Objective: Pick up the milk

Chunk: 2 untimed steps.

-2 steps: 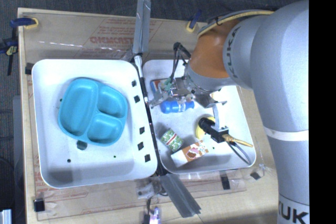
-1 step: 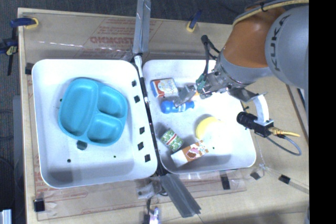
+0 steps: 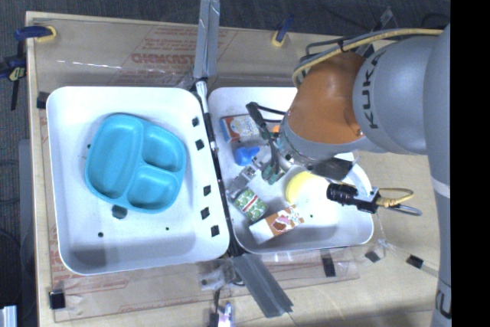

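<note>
Two bins in the camera view, side by side: left bin (image 3: 61, 165) with a blue tray (image 3: 134, 161), right bin (image 3: 348, 233) crowded with small goods. Probably the milk: a small carton (image 3: 243, 128) lying near the right bin's far left corner, close to the divider, with a blue item (image 3: 245, 155) just beside it on the near side. Could equally be the brown carton (image 3: 283, 220) near the front wall, so settle that first. Gripper (image 3: 268, 161) low inside the right bin, under the orange wrist, near the blue item and between the small carton and a yellow ball (image 3: 298, 184). Cannot tell how wide it stands, nor whether it touches or holds anything: too dark and too hidden by the wrist. For a good pick, centre over the carton's narrow sides, come straight down clear of the blue item and the green pack (image 3: 249, 201), close firmly, then lift slowly and check that the carton rises too.
</note>
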Available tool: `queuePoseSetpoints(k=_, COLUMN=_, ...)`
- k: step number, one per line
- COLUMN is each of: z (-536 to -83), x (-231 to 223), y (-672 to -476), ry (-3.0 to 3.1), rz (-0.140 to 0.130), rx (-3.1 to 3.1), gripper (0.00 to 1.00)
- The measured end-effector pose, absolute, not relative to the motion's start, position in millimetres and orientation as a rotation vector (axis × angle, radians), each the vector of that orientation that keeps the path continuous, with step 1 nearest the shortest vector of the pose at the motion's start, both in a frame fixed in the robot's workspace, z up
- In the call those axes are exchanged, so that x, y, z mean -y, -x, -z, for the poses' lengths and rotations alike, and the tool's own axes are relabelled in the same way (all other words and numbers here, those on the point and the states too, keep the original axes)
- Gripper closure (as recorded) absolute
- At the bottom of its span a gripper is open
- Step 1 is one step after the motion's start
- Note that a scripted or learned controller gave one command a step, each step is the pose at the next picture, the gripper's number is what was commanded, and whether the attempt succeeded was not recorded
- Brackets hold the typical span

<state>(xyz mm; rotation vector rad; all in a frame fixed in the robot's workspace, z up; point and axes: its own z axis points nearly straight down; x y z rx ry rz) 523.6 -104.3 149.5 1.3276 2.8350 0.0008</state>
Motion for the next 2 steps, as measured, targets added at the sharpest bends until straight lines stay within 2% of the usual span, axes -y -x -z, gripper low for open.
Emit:
queuePoseSetpoints(k=1, z=-277.8, x=170.2, y=-523.5, ry=-1.001, rz=0.002, rx=-2.975, gripper=0.00)
queuePoseSetpoints(k=2, z=-91.7, x=124.2, y=-509.7, ry=-0.978, rz=0.012, rx=-2.981, gripper=0.00)
